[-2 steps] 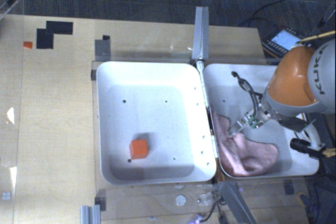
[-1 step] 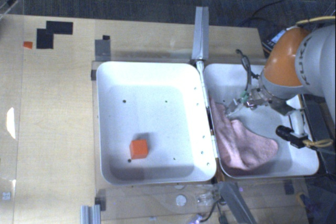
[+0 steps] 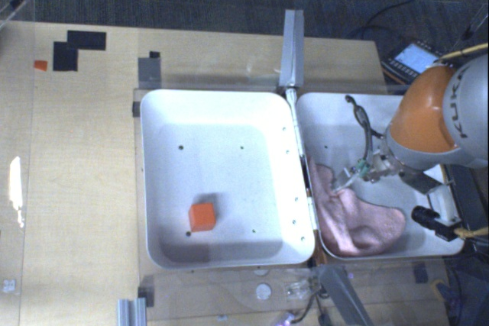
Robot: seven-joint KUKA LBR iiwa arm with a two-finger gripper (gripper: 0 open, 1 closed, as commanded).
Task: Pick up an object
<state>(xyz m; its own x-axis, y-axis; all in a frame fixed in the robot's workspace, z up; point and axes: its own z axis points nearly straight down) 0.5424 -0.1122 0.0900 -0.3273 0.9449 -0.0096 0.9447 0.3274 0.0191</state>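
The gripper hangs over the pink cloth in the right bin, its grasp impossible to judge, while "KU" shows on the arm

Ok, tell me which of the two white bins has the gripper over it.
The right bin, the one holding the pink cloth; the gripper hangs above that cloth. The left bin holds an orange block.

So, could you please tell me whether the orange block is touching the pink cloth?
Apart. The camera view shows the orange block in the left bin and the pink cloth in the right bin, with the bin walls between them.
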